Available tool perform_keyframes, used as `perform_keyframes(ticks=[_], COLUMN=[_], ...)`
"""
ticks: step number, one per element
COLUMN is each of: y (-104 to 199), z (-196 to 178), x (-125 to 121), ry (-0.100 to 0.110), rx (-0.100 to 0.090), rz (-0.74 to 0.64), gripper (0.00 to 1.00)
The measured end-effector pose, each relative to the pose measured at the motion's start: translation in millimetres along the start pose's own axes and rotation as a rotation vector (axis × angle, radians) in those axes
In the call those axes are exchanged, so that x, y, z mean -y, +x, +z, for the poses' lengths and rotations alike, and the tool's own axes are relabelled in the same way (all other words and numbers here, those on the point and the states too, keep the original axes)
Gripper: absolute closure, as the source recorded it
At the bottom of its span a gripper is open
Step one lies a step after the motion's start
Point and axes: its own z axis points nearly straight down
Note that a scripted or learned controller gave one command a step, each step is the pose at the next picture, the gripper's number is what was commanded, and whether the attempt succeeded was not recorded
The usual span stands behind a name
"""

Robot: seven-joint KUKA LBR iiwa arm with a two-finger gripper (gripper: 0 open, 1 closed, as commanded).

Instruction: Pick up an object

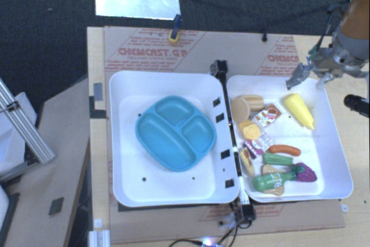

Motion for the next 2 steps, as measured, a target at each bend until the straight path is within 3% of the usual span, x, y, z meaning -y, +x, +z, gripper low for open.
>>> perform_keyframes(ticks=[1, 2], y=[1, -4], z=[-9, 37], x=[-2, -11], ry=[-0.013, -0.011], rx=[0.003, 0.003], rz=[-0.003, -0.003], gripper=[0.00, 0.00])
